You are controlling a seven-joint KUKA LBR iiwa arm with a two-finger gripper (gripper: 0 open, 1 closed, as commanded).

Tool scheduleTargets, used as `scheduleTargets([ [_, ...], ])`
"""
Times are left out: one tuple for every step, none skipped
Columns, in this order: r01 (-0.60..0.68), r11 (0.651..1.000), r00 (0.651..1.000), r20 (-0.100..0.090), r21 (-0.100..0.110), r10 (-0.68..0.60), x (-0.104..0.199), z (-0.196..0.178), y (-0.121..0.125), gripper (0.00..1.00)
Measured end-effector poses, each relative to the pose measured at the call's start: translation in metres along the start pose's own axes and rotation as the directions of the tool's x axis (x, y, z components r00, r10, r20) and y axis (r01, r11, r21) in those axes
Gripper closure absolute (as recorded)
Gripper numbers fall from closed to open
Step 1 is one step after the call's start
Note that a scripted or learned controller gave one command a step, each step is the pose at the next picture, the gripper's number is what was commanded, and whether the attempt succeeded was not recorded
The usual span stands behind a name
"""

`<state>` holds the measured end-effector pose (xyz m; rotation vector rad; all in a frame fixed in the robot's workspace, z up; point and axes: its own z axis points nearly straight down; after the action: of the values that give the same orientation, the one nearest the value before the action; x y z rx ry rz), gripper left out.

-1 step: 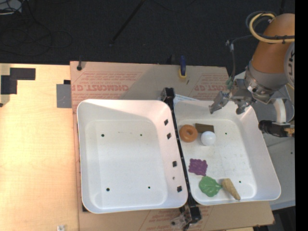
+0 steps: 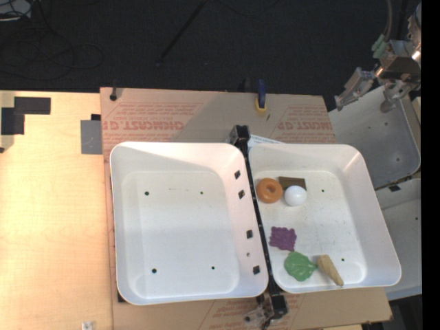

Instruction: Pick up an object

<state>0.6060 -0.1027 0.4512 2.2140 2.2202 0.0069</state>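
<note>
- Five small things lie in the right bin (image 2: 357, 177): nearest, a tan wedge (image 2: 329, 269) touching a green lump (image 2: 298, 266).
- Beyond, a purple piece (image 2: 282, 238).
- Farther, an orange ring (image 2: 269, 190) touching a white ball (image 2: 295, 195).
- Farthest, the gripper (image 2: 385, 60) hangs outside the bins.

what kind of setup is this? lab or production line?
Most likely a robotics lab grasping bench, not a line. Two shallow white bins sit on taped-down cardboard, the right one holding small toy-like props such as an orange ring and a white ball. Loose cables trail across the dark floor behind.
</note>
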Motion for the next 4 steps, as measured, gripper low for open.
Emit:
scheduleTargets([
  [-0.006,1.0,1.0,0.003,0.0,0.006,-0.068,-0.092,0.002,0.0],
  [0.001,1.0,1.0,0.0,0.013,-0.001,-0.064,-0.096,0.002,1.0],
  [0.002,1.0,1.0,-0.004,0.017,-0.002,0.017,0.021,0.018,1.0],
  [0.004,1.0,1.0,-0.003,0.007,-0.004,0.095,-0.042,-0.02,1.0],
])
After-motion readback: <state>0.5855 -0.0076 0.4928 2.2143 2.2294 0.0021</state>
